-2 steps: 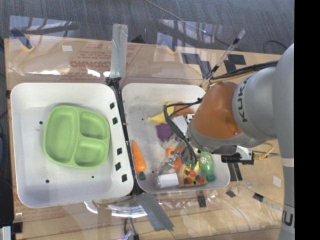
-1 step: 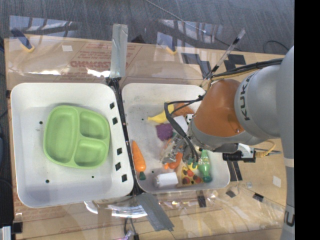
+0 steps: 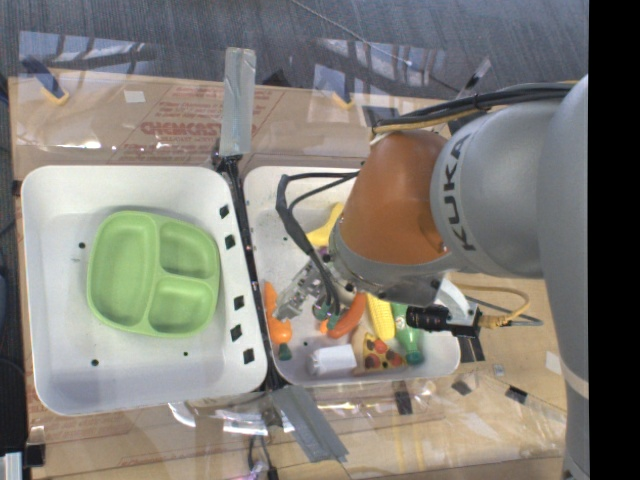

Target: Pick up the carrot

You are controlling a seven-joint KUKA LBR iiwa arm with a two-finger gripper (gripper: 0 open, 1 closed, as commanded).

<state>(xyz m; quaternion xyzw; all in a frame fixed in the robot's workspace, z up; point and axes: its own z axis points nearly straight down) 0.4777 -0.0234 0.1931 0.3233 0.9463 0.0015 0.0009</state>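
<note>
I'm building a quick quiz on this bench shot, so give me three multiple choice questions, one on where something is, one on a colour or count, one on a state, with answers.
1. Where does the green divided plate lie?
A. in the left bin
B. in the right bin
C. on the floor

2. How many compartments does the plate have?
A. two
B. three
C. five

3. How does the carrot lie right now?
A. on the plate
B. lifted high above both bins
C. low in the right bin among other toy food, beside the end effector

Answers: 1 A, the plate sits on the left bin's floor. 2 B, one long section and two smaller ones show. 3 C, the orange carrot rests beside the yellow corn, under the arm's wrist.
</note>
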